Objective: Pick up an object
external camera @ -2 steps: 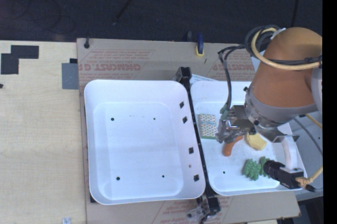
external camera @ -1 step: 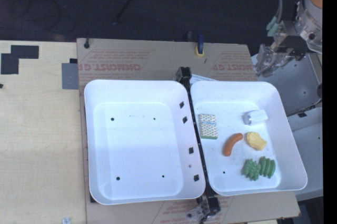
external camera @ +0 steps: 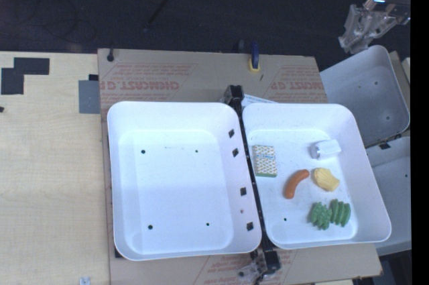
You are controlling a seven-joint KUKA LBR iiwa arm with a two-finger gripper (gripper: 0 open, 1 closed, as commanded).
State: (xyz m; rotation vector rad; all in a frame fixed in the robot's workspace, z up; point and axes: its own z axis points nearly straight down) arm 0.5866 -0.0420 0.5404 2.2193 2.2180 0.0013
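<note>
The right bin (external camera: 362,143) holds several small objects. A checkered green-and-white block (external camera: 264,160) lies near its left wall. An orange sausage-shaped piece (external camera: 295,184) lies in the middle, with a yellow piece (external camera: 326,178) just right of it. A small pale grey-white object (external camera: 324,149) sits above those. A green bunch (external camera: 329,214) rests near the front right corner. My gripper (external camera: 360,30) hangs high at the top right, beyond the bin's far right corner and well apart from every object, holding nothing visible.
The left bin (external camera: 124,143) stands beside the right one, joined by a black clip strip (external camera: 242,169). Both rest on a cardboard sheet (external camera: 167,76). A grey metal plate (external camera: 375,89) lies at the right, under the gripper.
</note>
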